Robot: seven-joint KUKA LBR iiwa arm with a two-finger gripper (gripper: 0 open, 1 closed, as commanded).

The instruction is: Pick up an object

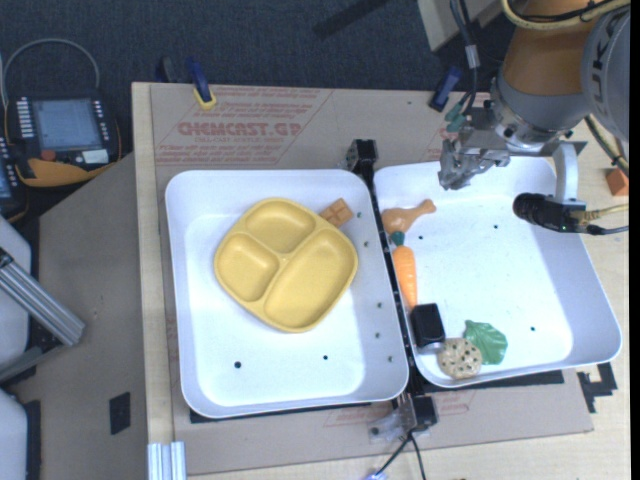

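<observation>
My gripper [458,174] hangs over the far left part of the right bin [560,298], with nothing visible between its fingers. Just below and left of it lies a tan drumstick-shaped toy [410,214]. An orange carrot [404,274] lies along the bin's left wall. Nearer the front sit a black block [427,324], a round speckled cookie [459,358] and a green leafy piece [489,339]. In the left bin [200,348] rests a yellow divided plate [286,263] with a small brown block [337,212] at its far right edge.
A black cylindrical part [545,211] of the arm's tooling juts over the right bin's far right side. The bins stand on a cardboard sheet [250,118]. A handheld control pendant [60,133] lies off the bench at the far left.
</observation>
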